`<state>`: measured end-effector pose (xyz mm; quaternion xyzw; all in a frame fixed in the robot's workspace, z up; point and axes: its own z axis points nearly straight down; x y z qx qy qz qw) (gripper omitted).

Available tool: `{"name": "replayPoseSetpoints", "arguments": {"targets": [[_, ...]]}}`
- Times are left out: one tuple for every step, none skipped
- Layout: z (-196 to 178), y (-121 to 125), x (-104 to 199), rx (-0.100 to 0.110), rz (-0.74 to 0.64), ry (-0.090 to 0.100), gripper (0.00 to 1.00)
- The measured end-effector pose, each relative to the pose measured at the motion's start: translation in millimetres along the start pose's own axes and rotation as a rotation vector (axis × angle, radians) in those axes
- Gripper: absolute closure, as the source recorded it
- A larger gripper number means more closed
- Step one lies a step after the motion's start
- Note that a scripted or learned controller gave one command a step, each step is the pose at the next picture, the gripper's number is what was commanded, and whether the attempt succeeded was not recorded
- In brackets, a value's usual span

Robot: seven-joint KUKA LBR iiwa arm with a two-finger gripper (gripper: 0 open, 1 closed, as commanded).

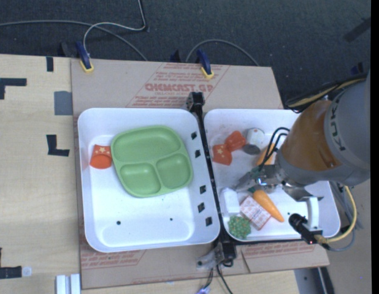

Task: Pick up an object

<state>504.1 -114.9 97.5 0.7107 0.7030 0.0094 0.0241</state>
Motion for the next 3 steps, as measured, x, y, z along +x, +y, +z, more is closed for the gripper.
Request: {"name": "replayPoseSetpoints", "arguments": {"targets": [[10,-8,-6,0.038,-0.011,0.017,0.0],[1,-7,-6,0.039,-0.012,0.018,1.0],[-88,4,80,0.048,-0.014,0.022,1.0]]}}
